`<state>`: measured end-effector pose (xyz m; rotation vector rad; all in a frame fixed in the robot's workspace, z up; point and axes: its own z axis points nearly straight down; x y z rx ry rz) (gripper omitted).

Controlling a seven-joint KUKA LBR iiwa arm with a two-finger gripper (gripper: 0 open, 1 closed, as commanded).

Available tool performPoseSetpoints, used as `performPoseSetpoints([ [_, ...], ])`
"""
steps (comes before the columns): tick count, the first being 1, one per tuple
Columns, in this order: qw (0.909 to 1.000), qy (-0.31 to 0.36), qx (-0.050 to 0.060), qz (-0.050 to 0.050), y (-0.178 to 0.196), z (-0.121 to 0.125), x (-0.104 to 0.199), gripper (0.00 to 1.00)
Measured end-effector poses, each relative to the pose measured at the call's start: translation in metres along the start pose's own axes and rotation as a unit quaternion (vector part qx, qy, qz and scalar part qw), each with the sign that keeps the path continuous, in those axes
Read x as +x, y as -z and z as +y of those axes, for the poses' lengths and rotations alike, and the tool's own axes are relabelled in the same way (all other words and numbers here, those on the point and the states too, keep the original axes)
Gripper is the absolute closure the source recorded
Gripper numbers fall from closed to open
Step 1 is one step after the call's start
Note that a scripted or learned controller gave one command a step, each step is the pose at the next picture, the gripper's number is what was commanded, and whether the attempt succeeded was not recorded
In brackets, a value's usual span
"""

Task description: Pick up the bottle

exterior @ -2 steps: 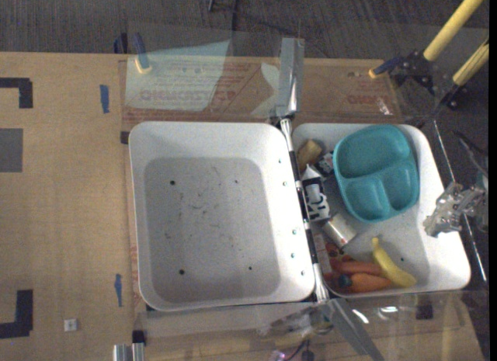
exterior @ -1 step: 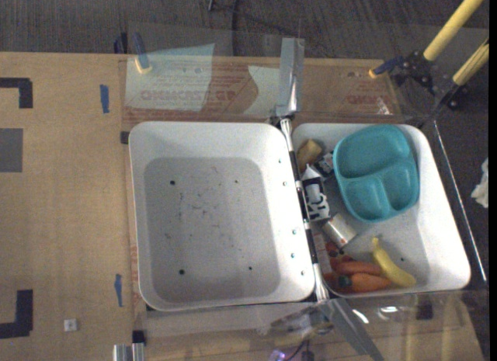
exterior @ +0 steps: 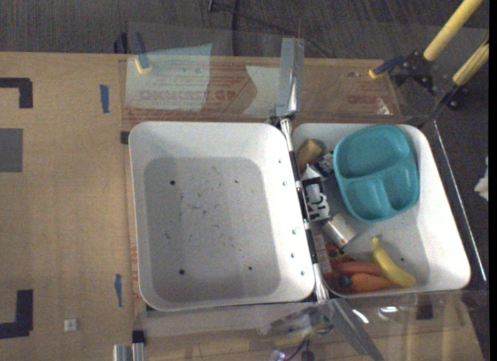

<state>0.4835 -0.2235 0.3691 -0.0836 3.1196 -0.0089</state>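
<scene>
While nothing has been lifted yet, the white bottle with a black label (exterior: 317, 196) lies in the right white plastic bin (exterior: 446, 220), against its left wall, beside the teal divided plate (exterior: 377, 171); the whole pick remains.

A teal divided tray (exterior: 377, 171) sits at twelve o'clock in the right bin (exterior: 446, 235). At six o'clock lie a banana (exterior: 391, 266) and carrots (exterior: 359, 275).
</scene>
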Motion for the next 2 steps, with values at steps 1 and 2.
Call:
performPoseSetpoints([
  [1,1.0000,-0.001,0.002,-0.005,0.012,0.000,-0.002,1.00],
  [2,0.9999,-0.002,0.003,-0.011,0.024,0.000,-0.005,1.00],
])
